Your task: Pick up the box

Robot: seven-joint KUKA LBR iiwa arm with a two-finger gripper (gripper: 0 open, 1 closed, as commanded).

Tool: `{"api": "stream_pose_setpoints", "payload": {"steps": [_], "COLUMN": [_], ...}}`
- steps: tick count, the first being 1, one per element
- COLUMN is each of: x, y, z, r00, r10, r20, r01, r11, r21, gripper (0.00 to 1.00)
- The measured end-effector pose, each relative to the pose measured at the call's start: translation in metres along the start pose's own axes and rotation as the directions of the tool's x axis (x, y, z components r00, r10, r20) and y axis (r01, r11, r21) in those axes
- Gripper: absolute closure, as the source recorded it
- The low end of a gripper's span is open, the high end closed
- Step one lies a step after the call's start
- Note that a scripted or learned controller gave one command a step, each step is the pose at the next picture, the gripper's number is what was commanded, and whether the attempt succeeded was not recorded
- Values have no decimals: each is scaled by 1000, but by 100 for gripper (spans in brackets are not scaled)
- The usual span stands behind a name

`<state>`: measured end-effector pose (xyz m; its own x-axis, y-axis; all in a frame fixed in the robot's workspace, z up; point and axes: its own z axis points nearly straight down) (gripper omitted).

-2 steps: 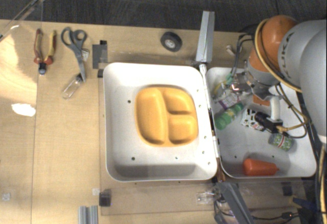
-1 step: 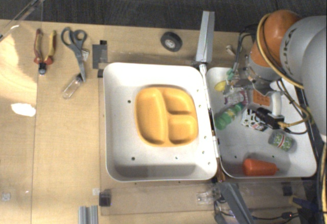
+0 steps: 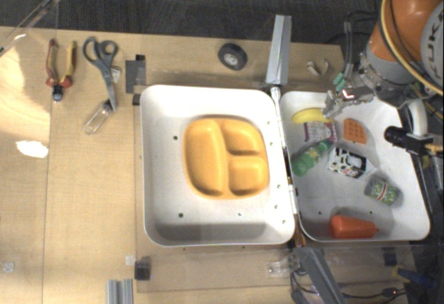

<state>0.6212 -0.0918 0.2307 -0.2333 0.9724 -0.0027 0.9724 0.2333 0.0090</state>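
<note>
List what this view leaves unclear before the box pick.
- Gripper: too small and blurred in the camera view to tell how its fingers stand.
- Box: its print is too small to read.
- Banana: its right end is hidden by the gripper.
- Arm: cut off by the right and top edges.
- Right bin: its far right rim is covered by the arm's cables.

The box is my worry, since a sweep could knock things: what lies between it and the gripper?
In the camera view, the orange waffle-like piece lies between the gripper and the box; the purple packet sits just beside that line.
</note>
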Motion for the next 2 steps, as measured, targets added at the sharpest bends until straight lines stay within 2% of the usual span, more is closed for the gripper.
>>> {"api": "stream_pose_setpoints", "payload": {"steps": [1,2], "x": [-3,35], "y": [-1,-13], "z": [130,16], "r00": [992,911], "r10": [-125,-412], "r20": [-2,1], "r01": [125,412], "r11": [992,911], "r21": [4,-2], "gripper": [100,100]}}
